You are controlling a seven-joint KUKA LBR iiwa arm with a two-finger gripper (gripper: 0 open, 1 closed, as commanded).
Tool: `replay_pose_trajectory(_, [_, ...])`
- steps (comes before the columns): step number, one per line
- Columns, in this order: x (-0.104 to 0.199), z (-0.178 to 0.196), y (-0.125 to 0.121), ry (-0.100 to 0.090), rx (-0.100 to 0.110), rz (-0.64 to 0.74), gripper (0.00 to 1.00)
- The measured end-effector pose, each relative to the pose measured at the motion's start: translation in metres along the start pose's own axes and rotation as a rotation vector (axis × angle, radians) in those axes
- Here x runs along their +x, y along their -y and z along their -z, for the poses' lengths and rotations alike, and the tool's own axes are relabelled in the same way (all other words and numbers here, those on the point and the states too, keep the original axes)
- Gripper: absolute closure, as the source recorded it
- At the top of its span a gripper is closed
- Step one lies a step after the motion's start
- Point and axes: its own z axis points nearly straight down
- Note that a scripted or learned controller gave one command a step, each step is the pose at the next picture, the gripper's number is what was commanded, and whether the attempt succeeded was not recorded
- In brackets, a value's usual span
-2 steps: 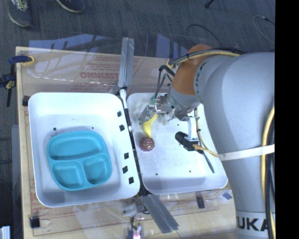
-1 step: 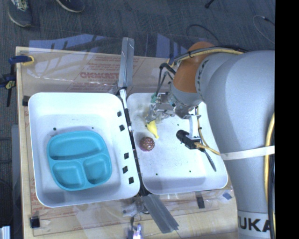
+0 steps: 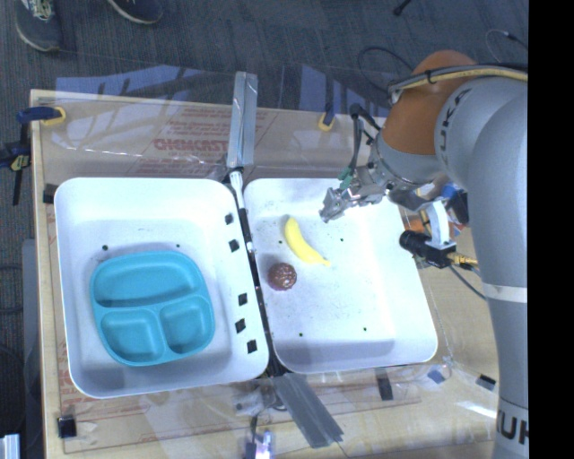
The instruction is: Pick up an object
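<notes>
A pale wooden bench [image 3: 134,134], covered with a clear plastic sheet showing faint red lettering, is seen from above at a slant. It stands on dark grey carpet [image 3: 269,36], where the toes of two shoes [image 3: 40,22] show at the top left corner of the view. A blue and yellow clamp [image 3: 36,115] grips the bench's far left corner.

Two shallow white plastic bins sit side by side on the bench, touching along a grey metal divider bar [image 3: 242,116] that runs from the far edge between them. The left bin [image 3: 81,359] holds a turquoise plastic tray with three compartments [image 3: 152,307], lying in its near half.

In the right bin [image 3: 395,332], a yellow banana [image 3: 303,242] lies tilted in the far half, towards the left wall. Just beside its near end, apart from it, sits a small brown round ball-like object [image 3: 282,276] close to the divider.

The grey robot arm with an orange band [image 3: 421,116] reaches in from the right, with cables running around its wrist. Its metal two-finger gripper [image 3: 332,208] hangs over the far part of the right bin, just right of the banana's far end. Nothing is seen between its fingers, and whether they are spread or pressed together cannot be told.
</notes>
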Motion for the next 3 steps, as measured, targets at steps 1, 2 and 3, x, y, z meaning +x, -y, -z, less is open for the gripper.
replay_pose_trajectory(1, [0.0,0.0,0.0,0.0,0.0,0.0,0.0])
replay_pose_trajectory(2, [-0.004,-0.098,-0.019,-0.001,0.003,-0.081,0.0])
replay_pose_trajectory(3, [-0.003,-0.087,-0.02,-0.001,0.004,-0.074,1.0])
